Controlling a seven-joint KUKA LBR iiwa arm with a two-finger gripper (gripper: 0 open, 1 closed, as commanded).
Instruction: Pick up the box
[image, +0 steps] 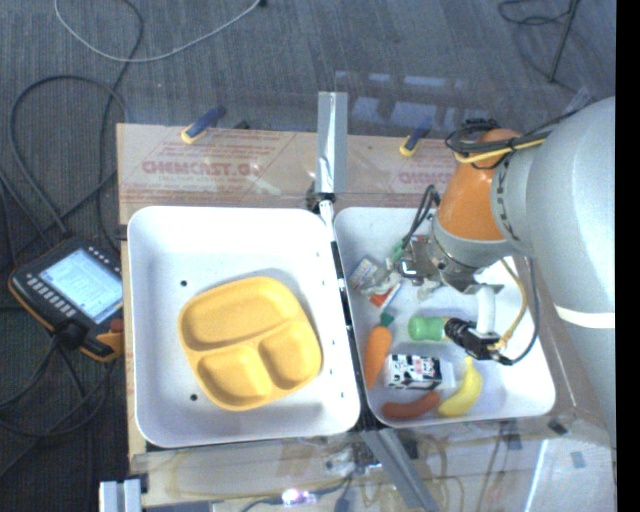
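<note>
So the target here is the small white box with black print (414, 369), lying flat near the front of the right-hand shallow white bin (530, 395), and it's properly hemmed in: an orange carrot-shaped toy (376, 355) just to its left, a reddish-brown sausage-shaped toy (410, 405) along its front edge, a yellow banana toy (463, 391) off its right corner and a small green block (428, 327) just behind it. The gripper (420, 268) sits further back in that bin, over a crumpled clear wrapper with red bits (374, 277), well apart from the box, so I'd call this the approach stage with the grab itself not yet done. To do it well I reckon it needs to come forward toward the front of the bin, line up across the box's short sides, and drop straight down so it doesn't snag the carrot or shove the banana. As for the gripper's state, honestly can't tell from this angle; the wrist and cabling hide it, and nothing visible is being gripped. The yellow divided plastic tray (251, 342) in the left white bin (150, 300) isn't involved.
</note>
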